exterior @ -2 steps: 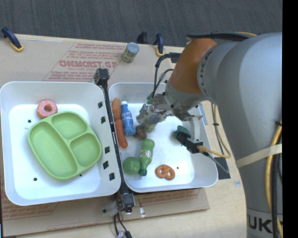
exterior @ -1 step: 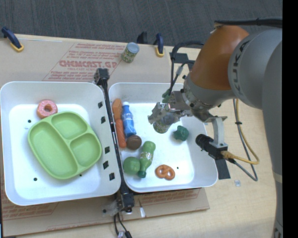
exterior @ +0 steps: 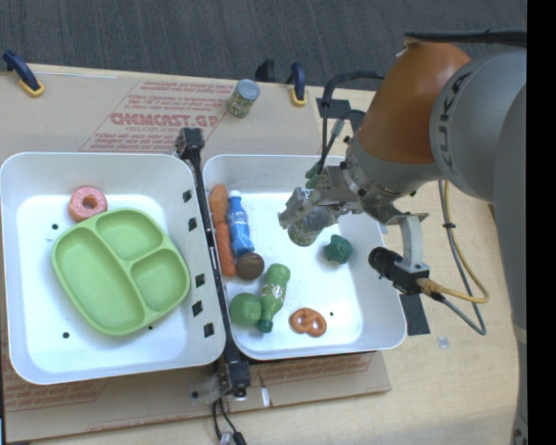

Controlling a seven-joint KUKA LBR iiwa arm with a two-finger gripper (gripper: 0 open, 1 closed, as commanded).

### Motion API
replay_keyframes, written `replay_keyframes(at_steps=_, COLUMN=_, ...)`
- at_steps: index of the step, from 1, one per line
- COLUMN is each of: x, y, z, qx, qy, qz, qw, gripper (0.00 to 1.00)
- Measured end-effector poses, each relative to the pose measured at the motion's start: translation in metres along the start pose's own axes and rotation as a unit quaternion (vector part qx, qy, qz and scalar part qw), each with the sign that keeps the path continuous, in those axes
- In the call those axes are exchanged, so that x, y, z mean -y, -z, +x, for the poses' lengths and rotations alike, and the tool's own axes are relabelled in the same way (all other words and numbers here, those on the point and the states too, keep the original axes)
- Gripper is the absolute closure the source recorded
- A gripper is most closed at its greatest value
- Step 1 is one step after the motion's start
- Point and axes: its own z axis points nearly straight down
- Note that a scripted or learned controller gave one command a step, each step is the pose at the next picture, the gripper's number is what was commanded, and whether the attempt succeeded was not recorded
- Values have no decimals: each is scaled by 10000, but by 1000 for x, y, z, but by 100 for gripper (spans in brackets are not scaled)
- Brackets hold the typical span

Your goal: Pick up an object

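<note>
Jaws [exterior: 301, 219] over right bin [exterior: 375, 318], near green broccoli [exterior: 336, 248]; grip unclear.

carrot [exterior: 221, 222] lengthwise along right bin's left wall, blue bottle [exterior: 238, 224] beside it, brown ball [exterior: 250, 266] just below, green bottle [exterior: 272, 293] tilted, green lump [exterior: 245, 308] touching it, pretzel [exterior: 308, 321], dark green piece [exterior: 337, 248] mid-right

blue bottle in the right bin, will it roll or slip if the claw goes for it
The blue bottle lies on its side, so a nudge across its length would probably roll it. The carrot alongside it may block rolling that way. Its round, smooth-looking body could slip from a two-finger pinch; it looks small and probably light.
</note>
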Motion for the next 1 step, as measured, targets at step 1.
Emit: replay_keyframes(at_steps=1, x=-1, y=10, z=0, qx=2, qy=21, qz=-7, qw=10000, gripper=100)
